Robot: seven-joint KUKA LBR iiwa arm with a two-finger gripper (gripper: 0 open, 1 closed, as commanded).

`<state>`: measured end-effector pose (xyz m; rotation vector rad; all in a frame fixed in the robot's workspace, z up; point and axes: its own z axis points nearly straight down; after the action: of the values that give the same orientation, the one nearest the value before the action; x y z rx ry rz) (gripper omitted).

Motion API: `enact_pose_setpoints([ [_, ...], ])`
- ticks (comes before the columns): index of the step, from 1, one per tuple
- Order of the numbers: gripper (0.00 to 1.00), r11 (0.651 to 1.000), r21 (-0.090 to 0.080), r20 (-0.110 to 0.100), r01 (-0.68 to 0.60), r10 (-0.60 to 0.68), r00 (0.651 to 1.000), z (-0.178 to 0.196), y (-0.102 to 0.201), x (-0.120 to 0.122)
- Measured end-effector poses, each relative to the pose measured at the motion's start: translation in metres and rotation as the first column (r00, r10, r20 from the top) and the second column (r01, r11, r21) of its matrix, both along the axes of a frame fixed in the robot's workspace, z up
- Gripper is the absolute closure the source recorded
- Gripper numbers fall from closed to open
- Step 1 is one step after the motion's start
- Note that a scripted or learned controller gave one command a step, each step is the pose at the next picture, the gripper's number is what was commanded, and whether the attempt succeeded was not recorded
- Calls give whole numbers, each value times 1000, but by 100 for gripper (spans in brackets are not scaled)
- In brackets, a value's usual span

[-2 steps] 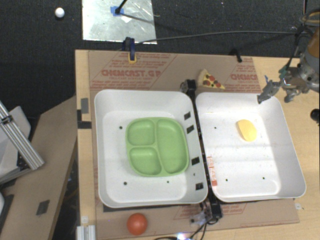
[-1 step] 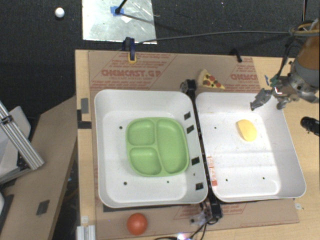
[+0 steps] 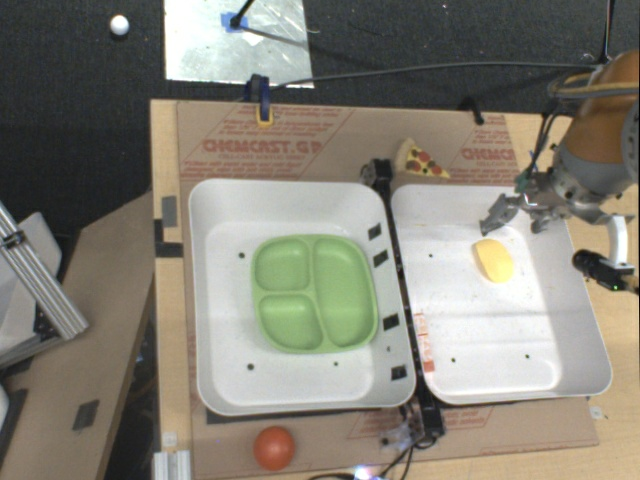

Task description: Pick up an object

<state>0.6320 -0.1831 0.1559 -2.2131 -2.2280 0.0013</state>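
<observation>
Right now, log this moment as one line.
hand: open, above right bin | yellow object: lying in bin, ungrasped | green tray: left bin

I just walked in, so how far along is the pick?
Done: the gripper has reached the right bin, just above the yellow object. In hand: nothing shows between its fingers. Left: closing on the object, which lies on the bin floor, and lifting it.

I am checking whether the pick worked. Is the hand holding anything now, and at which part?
Nothing is held. The hand hangs above the right bin, apart from the yellow object lying on the bin floor.
</observation>
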Motion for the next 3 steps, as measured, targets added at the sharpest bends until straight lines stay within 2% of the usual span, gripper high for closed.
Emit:
enact_pose_setpoints([
  [1, 0, 1000, 0, 0, 4, -4, 1000, -58, 3, -8],
  [2, 100, 1000, -2, 8, 3, -3, 1000, -43, 3, -6],
  [3, 100, 1000, -3, 10, 3, -3, 1000, 20, -4, 0],
])
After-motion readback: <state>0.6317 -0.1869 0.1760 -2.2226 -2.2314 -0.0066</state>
